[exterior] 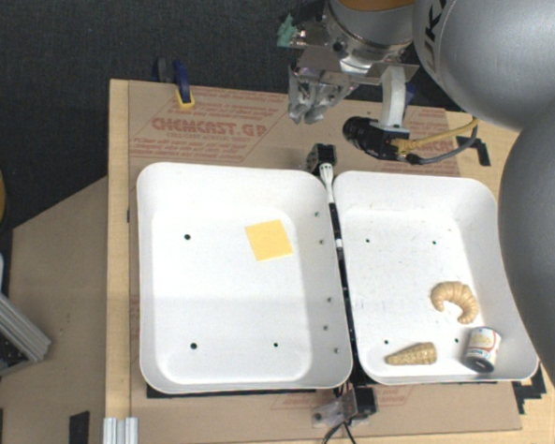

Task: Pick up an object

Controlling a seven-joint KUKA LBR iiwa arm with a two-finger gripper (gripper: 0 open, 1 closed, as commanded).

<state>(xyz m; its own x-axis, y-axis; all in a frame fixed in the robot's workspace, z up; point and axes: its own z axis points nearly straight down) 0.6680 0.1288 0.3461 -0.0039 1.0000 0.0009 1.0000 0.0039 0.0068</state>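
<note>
Camera view, for your record:
- Gripper [308, 101]: above the bench beyond the bins' far edge; you cannot tell its state.
- Left bin [152, 284]: one yellow square sponge [269, 240].
- Right bin [390, 214], beside the left bin: croissant [455, 299], small can [482, 349] and cone-shaped pastry [412, 354] in its near right corner.

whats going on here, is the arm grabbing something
Not at this moment. The grey arm's end effector hangs above the cardboard behind the two white bins, over neither of them, with nothing visible between its fingers. In the left bin lies a flat yellow square. The right bin holds a croissant-shaped piece, a small cone and a small can near its front right corner. All four items lie untouched, so no pick is under way.
</note>
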